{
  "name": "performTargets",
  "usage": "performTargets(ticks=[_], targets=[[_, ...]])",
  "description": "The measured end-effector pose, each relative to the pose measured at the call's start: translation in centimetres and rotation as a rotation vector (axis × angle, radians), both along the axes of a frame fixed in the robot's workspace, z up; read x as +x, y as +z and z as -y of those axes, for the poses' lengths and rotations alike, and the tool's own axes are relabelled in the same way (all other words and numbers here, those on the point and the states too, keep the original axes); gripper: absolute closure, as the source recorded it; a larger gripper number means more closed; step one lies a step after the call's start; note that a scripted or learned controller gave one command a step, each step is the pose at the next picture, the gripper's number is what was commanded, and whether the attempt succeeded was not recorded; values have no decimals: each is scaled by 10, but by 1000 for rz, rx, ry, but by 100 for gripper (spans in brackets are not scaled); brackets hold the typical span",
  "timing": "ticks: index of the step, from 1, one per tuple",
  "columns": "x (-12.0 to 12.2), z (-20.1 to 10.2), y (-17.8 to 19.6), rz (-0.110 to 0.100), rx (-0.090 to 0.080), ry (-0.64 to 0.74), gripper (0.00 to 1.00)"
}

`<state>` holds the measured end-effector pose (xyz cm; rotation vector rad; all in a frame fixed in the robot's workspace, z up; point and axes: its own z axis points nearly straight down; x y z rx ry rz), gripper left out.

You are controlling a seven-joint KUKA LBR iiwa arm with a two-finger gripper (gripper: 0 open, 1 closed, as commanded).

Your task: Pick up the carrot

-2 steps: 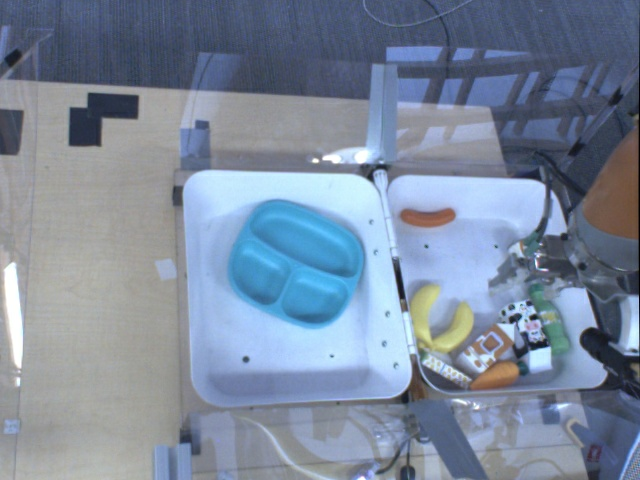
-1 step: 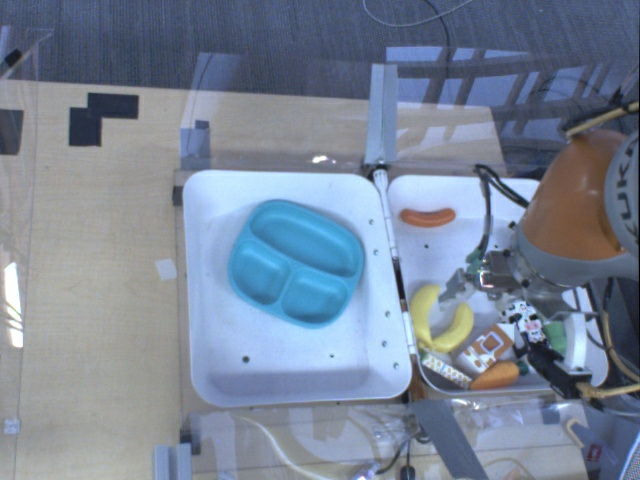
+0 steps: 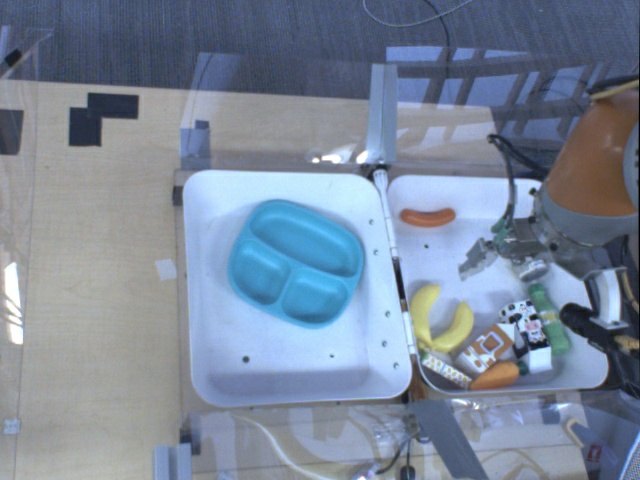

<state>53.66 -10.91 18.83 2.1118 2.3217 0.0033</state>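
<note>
A pale wooden bench [image 3: 100, 268] bears two white bins: the left bin [image 3: 210, 358] holds a blue divided plate [image 3: 296, 262], the right bin [image 3: 450, 193] a sausage [image 3: 427, 217], a banana [image 3: 443, 323] and toys. The carrot [image 3: 497, 375] lies at the right bin's near edge, beside a small box [image 3: 490, 347]. The gripper [image 3: 487, 256] hangs above the bin's middle, well apart from it, fingers spread and empty.

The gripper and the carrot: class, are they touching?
Apart. The camera view shows the gripper up mid-bin, while the carrot lies at the near edge, with bare white bin floor between them.
</note>
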Motion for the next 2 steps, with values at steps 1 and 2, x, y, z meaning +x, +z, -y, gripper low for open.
performTargets(ticks=[1,2], targets=[[0,0,0,0,0,0,0],[13,-22,90,2,-2,249,0]])
